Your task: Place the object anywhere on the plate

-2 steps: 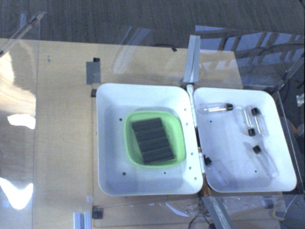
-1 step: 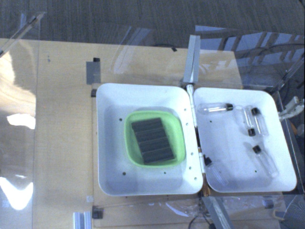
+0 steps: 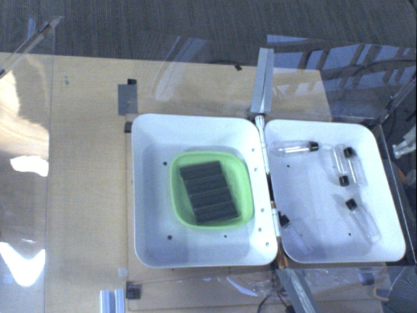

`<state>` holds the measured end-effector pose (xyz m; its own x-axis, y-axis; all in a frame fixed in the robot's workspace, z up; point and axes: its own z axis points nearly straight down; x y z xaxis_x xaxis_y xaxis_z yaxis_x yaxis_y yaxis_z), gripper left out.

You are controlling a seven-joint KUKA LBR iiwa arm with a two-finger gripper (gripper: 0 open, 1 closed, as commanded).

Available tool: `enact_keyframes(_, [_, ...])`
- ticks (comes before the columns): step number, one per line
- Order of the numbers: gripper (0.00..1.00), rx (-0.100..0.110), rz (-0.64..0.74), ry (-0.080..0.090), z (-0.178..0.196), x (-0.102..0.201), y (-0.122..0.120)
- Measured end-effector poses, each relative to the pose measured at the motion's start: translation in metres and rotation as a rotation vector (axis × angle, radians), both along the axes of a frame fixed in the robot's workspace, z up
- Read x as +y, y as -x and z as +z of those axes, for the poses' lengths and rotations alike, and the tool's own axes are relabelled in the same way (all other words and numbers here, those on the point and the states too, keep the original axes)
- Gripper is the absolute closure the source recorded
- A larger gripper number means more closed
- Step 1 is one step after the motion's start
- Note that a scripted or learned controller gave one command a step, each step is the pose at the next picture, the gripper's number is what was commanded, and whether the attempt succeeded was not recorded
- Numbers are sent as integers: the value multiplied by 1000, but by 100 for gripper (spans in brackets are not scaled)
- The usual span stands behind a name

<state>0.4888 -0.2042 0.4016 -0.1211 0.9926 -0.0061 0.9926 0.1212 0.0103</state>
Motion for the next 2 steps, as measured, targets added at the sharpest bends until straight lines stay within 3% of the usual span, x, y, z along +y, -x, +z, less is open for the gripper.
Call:
enact_keyframes(1, [0, -3, -111, 0, 36, -2, 0])
enact_keyframes(2, [0, -3, -193, -1, 36, -2, 0])
